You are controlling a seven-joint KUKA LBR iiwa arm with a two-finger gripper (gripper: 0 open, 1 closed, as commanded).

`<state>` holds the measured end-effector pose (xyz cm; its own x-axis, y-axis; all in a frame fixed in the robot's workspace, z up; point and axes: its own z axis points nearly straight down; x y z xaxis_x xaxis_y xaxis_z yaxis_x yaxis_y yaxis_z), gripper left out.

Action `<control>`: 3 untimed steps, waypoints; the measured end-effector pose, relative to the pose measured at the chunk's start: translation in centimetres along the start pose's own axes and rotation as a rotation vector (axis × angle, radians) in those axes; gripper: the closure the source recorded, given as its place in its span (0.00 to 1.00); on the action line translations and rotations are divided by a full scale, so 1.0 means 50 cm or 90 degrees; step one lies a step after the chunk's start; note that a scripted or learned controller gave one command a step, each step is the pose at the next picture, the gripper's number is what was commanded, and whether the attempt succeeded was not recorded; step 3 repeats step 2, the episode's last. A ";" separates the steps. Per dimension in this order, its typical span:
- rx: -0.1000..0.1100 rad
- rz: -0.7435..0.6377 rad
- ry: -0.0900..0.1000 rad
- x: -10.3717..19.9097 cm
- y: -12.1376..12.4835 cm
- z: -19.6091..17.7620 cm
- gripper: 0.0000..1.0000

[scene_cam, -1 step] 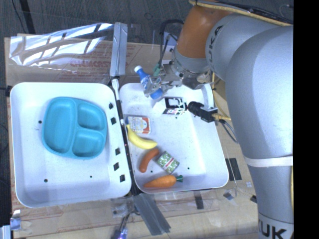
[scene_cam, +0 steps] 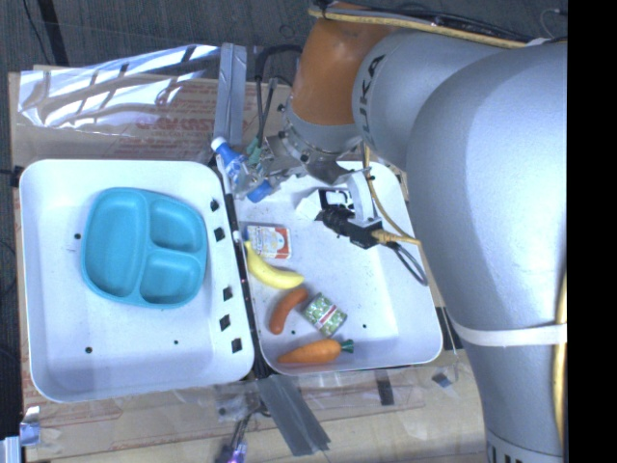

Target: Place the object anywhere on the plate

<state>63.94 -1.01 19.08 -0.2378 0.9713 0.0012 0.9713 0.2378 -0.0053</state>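
We see two white bins side by side on the table. The left bin point(scene_cam: 58, 336) holds a blue plate point(scene_cam: 145, 247) with three compartments — nothing lies on it. The right bin point(scene_cam: 395, 331) holds a small carton point(scene_cam: 269, 241), a banana point(scene_cam: 271, 273) just below it, a sausage point(scene_cam: 286, 310), a small green can point(scene_cam: 324, 313) beside the sausage, and a carrot point(scene_cam: 310, 353) near the front wall. The pincer point(scene_cam: 253, 174) sits at the right bin's far left corner — we cannot tell its state — with something blue and clear at its tip.
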 end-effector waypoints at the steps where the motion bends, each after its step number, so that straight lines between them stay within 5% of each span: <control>1: 0.000 0.054 0.000 0.117 -0.111 0.001 1.00; 2: 0.000 0.055 -0.001 0.116 -0.111 0.001 0.00; 3: 0.000 0.055 -0.001 0.116 -0.111 0.001 0.00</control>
